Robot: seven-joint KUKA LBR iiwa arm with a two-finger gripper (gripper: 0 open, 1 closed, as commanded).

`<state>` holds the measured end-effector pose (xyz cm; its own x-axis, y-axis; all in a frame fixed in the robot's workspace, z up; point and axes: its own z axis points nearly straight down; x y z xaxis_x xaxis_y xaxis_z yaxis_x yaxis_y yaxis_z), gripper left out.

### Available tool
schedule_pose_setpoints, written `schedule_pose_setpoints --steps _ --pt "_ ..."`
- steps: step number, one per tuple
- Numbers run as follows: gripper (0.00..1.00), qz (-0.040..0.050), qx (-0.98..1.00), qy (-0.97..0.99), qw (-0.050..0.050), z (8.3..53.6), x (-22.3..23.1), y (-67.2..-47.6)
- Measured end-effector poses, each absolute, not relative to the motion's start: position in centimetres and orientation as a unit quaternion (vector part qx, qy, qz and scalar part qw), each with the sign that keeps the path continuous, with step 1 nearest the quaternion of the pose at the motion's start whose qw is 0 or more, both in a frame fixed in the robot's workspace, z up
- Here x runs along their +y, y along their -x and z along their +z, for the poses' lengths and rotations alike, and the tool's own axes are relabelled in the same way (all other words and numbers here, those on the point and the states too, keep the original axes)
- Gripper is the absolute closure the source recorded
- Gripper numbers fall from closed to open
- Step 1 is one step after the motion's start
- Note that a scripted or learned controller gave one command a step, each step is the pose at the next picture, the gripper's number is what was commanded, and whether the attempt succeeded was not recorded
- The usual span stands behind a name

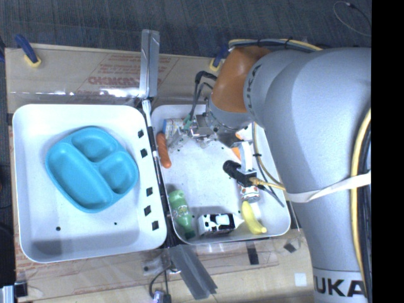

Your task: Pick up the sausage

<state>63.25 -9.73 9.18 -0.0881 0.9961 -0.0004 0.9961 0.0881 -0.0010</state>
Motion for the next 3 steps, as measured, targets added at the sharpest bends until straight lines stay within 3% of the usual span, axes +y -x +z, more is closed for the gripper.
schedule_pose_setpoints --steps 1,2,3 --pt "1.00 0.0003 -0.739 0.674 0.000 10.2 -9.7 -63.3" --pt "0.00 0.0003 -0.739 0.674 0.000 10.2 -9.7 -63.3" --pt "0.00 0.0006 -0.694 0.720 0.001 9.2 -9.3 -65.7"
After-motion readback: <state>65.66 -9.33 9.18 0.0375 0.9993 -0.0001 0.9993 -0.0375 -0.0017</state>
